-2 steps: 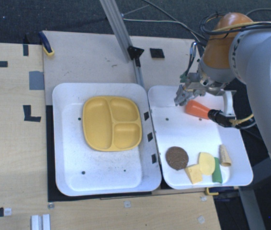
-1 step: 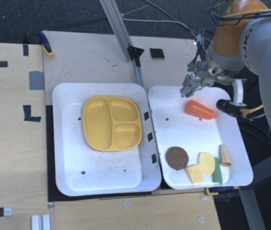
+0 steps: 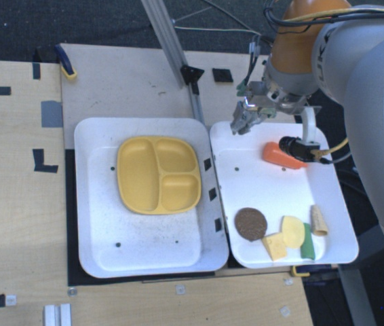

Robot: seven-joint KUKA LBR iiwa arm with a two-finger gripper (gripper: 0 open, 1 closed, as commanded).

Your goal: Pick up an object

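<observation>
My gripper (image 3: 243,125) hangs over the far left corner of the right bin (image 3: 280,189), open with nothing between its fingers. An orange carrot (image 3: 281,156) lies in that bin's far part, right of the gripper and apart from it. Along the near side sit a brown round patty (image 3: 251,223), a yellow wedge (image 3: 274,246), a pale yellow piece (image 3: 292,230), a green piece (image 3: 307,245) and a tan piece (image 3: 319,219). A yellow divided plate (image 3: 159,175) lies in the left bin (image 3: 97,202).
A slanted metal post (image 3: 171,43) rises behind the bins, just left of the gripper. The arm's grey body and a black fitting with a yellow cable (image 3: 300,147) overhang the right bin's far right side. Black clips (image 3: 212,194) sit on the rim between the bins.
</observation>
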